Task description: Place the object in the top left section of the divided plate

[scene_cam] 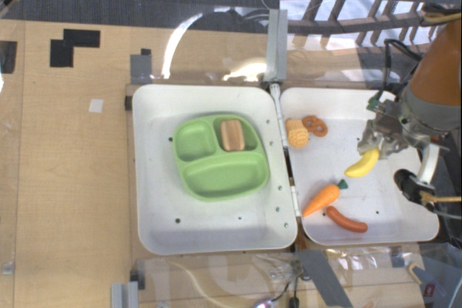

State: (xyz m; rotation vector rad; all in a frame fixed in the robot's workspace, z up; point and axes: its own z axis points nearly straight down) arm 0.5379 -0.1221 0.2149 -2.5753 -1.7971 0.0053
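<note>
The green divided plate [189, 177] lies in the left bin. Its top left section [193, 142] holds nothing, and its top right section holds a tan bread roll [232, 135]. My gripper [380, 142] hangs over the right bin, directly above the upper end of a yellow banana [361, 166]. The banana lies tilted on the bin floor, with its top tip hidden under the gripper.
The right bin [404, 227] also holds a corn cob piece [297, 133], a pretzel [315, 126], an orange carrot [321, 199] and a red sausage [346, 220]. A raised divider [284, 155] separates the two bins. Black cable loops near the arm at the right.
</note>
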